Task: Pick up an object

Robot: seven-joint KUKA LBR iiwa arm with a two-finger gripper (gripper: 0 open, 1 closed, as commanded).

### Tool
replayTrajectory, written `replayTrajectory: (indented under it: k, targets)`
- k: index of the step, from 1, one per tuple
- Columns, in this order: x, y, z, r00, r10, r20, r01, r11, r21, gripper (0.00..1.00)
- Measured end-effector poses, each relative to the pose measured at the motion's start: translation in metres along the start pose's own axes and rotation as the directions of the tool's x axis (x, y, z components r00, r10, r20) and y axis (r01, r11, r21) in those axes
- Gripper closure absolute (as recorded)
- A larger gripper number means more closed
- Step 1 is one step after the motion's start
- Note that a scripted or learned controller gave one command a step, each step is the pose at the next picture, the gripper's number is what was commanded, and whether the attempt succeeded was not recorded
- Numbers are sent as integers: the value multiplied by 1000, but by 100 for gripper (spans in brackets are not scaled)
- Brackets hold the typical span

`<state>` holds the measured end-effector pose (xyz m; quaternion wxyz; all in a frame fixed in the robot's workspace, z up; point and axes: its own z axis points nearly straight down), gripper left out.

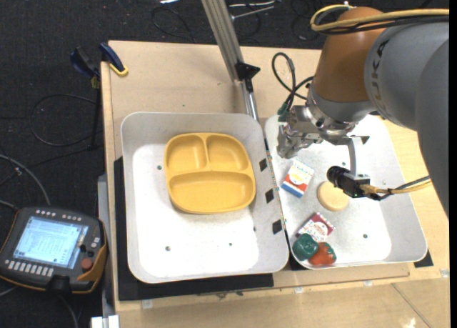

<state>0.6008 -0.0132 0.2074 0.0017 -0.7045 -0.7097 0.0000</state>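
Yellow divided tray (pixel 210 173): looks like smooth plastic, slight sheen. Both white bins (pixel 146 248): matt plastic-looking, a bit scuffed. Bench top (pixel 164 80): pale wood or board, matt finish. Arm (pixel 400 69): grey shell seen as smooth, semi-gloss; orange band (pixel 346 55) glossier. Small carton (pixel 298 179): printed card, by the look. Pale round piece (pixel 333 196): matt. Red and green bits (pixel 314 249): shiny plastic. Floor (pixel 50 126): dark rough carpet.

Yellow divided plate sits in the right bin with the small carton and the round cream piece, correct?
Not quite. The camera view shows the yellow divided plate in the left bin; the small carton and round cream piece lie in the right bin.
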Motion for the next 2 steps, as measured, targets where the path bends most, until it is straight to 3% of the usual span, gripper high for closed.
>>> replayTrajectory:
  k: [1, 2]
  targets:
    - [47, -25, 1, 1000, 0, 0, 0, 1000, 0, 100]
    - [94, -56, -23, 1000, -1, 0, 1, 1000, -2, 100]
